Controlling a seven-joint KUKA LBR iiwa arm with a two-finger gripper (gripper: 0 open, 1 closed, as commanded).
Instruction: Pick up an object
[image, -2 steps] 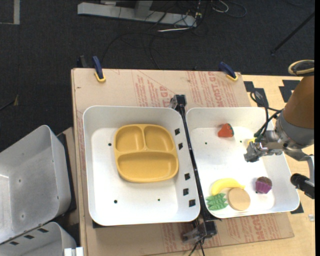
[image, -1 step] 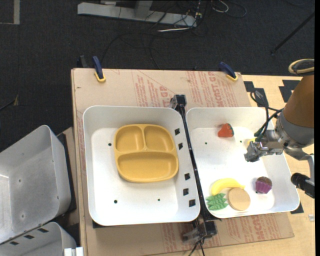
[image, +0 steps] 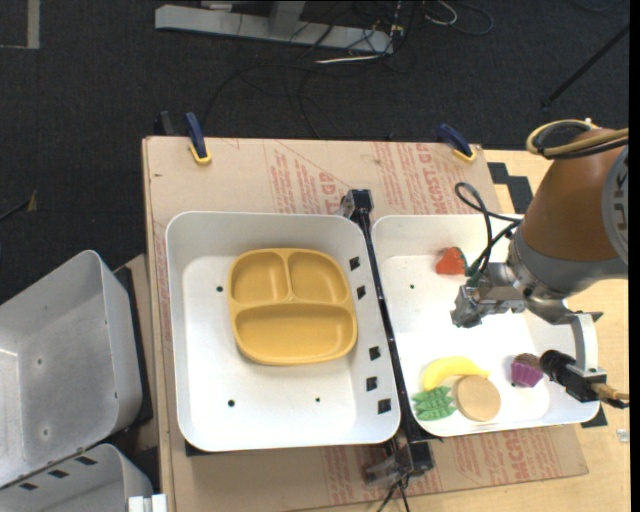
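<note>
The right bin (image: 420, 275) holds several small toys. A red piece (image: 451, 262) lies near its back. Toward the front sit a yellow banana (image: 448, 371), a green leafy piece (image: 433, 404), a tan round disc (image: 478, 398) and a purple piece (image: 525, 372). My gripper (image: 470, 309) hangs over the middle of this bin, below and to the right of the red piece and above the banana. Nothing shows between its tips.
The left bin (image: 200, 300) carries a yellow divided plate (image: 293, 305). A black clamp strip (image: 375, 310) runs between the two bins. A grey tub (image: 60, 360) stands off the bench at the left. Cables trail from the arm (image: 575, 215) at the right.
</note>
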